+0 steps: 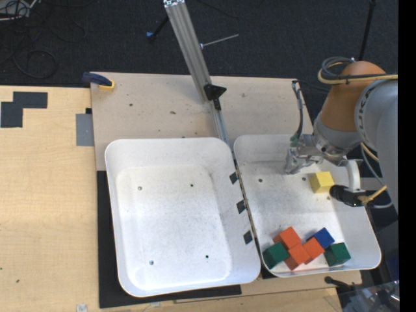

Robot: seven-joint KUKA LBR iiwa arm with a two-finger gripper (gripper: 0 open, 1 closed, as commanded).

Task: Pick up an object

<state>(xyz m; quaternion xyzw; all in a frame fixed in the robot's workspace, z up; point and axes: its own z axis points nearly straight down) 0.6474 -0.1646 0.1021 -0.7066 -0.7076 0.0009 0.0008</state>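
Hovering in rt bin [273, 149], jaws [298, 164] near yellow cube [321, 181].

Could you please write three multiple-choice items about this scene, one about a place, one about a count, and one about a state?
1. Where does the yellow block lie?
A. In the left bin
B. In the right bin
C. On the bare bench

2. How many green blocks are in the cluster at the near end of the right bin?
A. None
B. Two
C. Four

3. How does the yellow block stand in relation to the other blocks?
A. Apart from them, alone
B. Stacked on top of them
C. Pressed against the blue block

Answers:
1. B, as it rests on the white floor of the right bin, beside the gripper.
2. B, as one green block lies at the cluster's left and another at its right.
3. A, as bare bin floor separates it from the cluster.
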